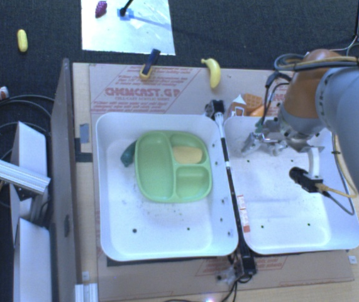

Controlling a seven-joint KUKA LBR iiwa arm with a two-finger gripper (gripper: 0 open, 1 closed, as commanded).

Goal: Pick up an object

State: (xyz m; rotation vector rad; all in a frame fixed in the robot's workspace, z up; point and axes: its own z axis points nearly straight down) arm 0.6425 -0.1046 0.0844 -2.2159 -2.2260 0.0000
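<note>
Gripper [268,138] low over right bin [305,231]; finger state impossible to tell. Likely empty grasp: green tray [170,167], yellow piece [187,154] well apart.

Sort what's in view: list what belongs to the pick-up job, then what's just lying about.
Belongs to the job:
- gripper, over the right bin
- green divided tray in the left bin
- yellow piece in the tray
- dark teal item beside the tray

Lying about:
- banana on the bench
- yellow object on the floor
- purple object on the white sheet
</note>
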